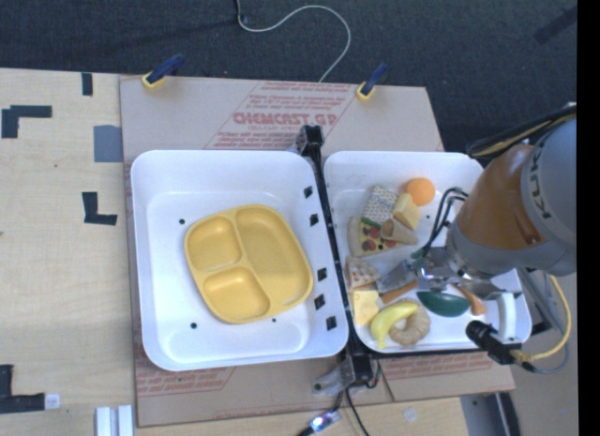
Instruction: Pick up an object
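Gripper (419, 273) low in right bin (361, 164), finger state hidden, so cannot tell; banana (391, 320) just near-left of it among piled toy food, probably light, stiff, slick plastic, best pinched across its middle.

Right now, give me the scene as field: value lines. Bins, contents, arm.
left bin: holds a yellow divided plate
right bin: a jumble of toy food, including an orange ball, a banana, a pizza slice, a teal piece
arm: reaches in over the right bin
end effector: low among the food, grip state unclear
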Tool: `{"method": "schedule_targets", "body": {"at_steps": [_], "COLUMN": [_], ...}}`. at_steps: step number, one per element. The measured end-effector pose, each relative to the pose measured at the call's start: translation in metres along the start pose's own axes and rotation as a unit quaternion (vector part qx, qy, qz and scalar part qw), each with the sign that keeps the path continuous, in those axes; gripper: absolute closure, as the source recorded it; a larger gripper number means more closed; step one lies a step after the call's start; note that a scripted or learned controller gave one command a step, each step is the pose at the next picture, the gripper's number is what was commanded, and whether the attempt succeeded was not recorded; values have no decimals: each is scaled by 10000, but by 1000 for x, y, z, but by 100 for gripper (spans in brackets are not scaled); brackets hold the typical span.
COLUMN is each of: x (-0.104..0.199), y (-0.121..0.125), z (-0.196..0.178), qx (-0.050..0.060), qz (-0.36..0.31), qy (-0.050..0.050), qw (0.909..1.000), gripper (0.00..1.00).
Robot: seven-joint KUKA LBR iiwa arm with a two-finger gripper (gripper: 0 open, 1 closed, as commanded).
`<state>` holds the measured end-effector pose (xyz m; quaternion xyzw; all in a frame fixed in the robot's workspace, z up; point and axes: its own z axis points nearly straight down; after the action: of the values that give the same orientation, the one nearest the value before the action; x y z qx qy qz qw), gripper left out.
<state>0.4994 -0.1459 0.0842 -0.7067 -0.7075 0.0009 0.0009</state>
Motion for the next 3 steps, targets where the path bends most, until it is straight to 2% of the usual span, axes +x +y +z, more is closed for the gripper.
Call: {"method": "schedule_targets", "body": {"at_steps": [1, 2, 3], "x": [0, 7, 5], "y": [0, -2, -4], "z": [-11, -70, -113], "qx": [-9, -27, -23], "qz": [1, -4, 0], "qy": [-2, 0, -3], "qw": [10000, 10000, 10000], "gripper": [100, 100, 100]}}
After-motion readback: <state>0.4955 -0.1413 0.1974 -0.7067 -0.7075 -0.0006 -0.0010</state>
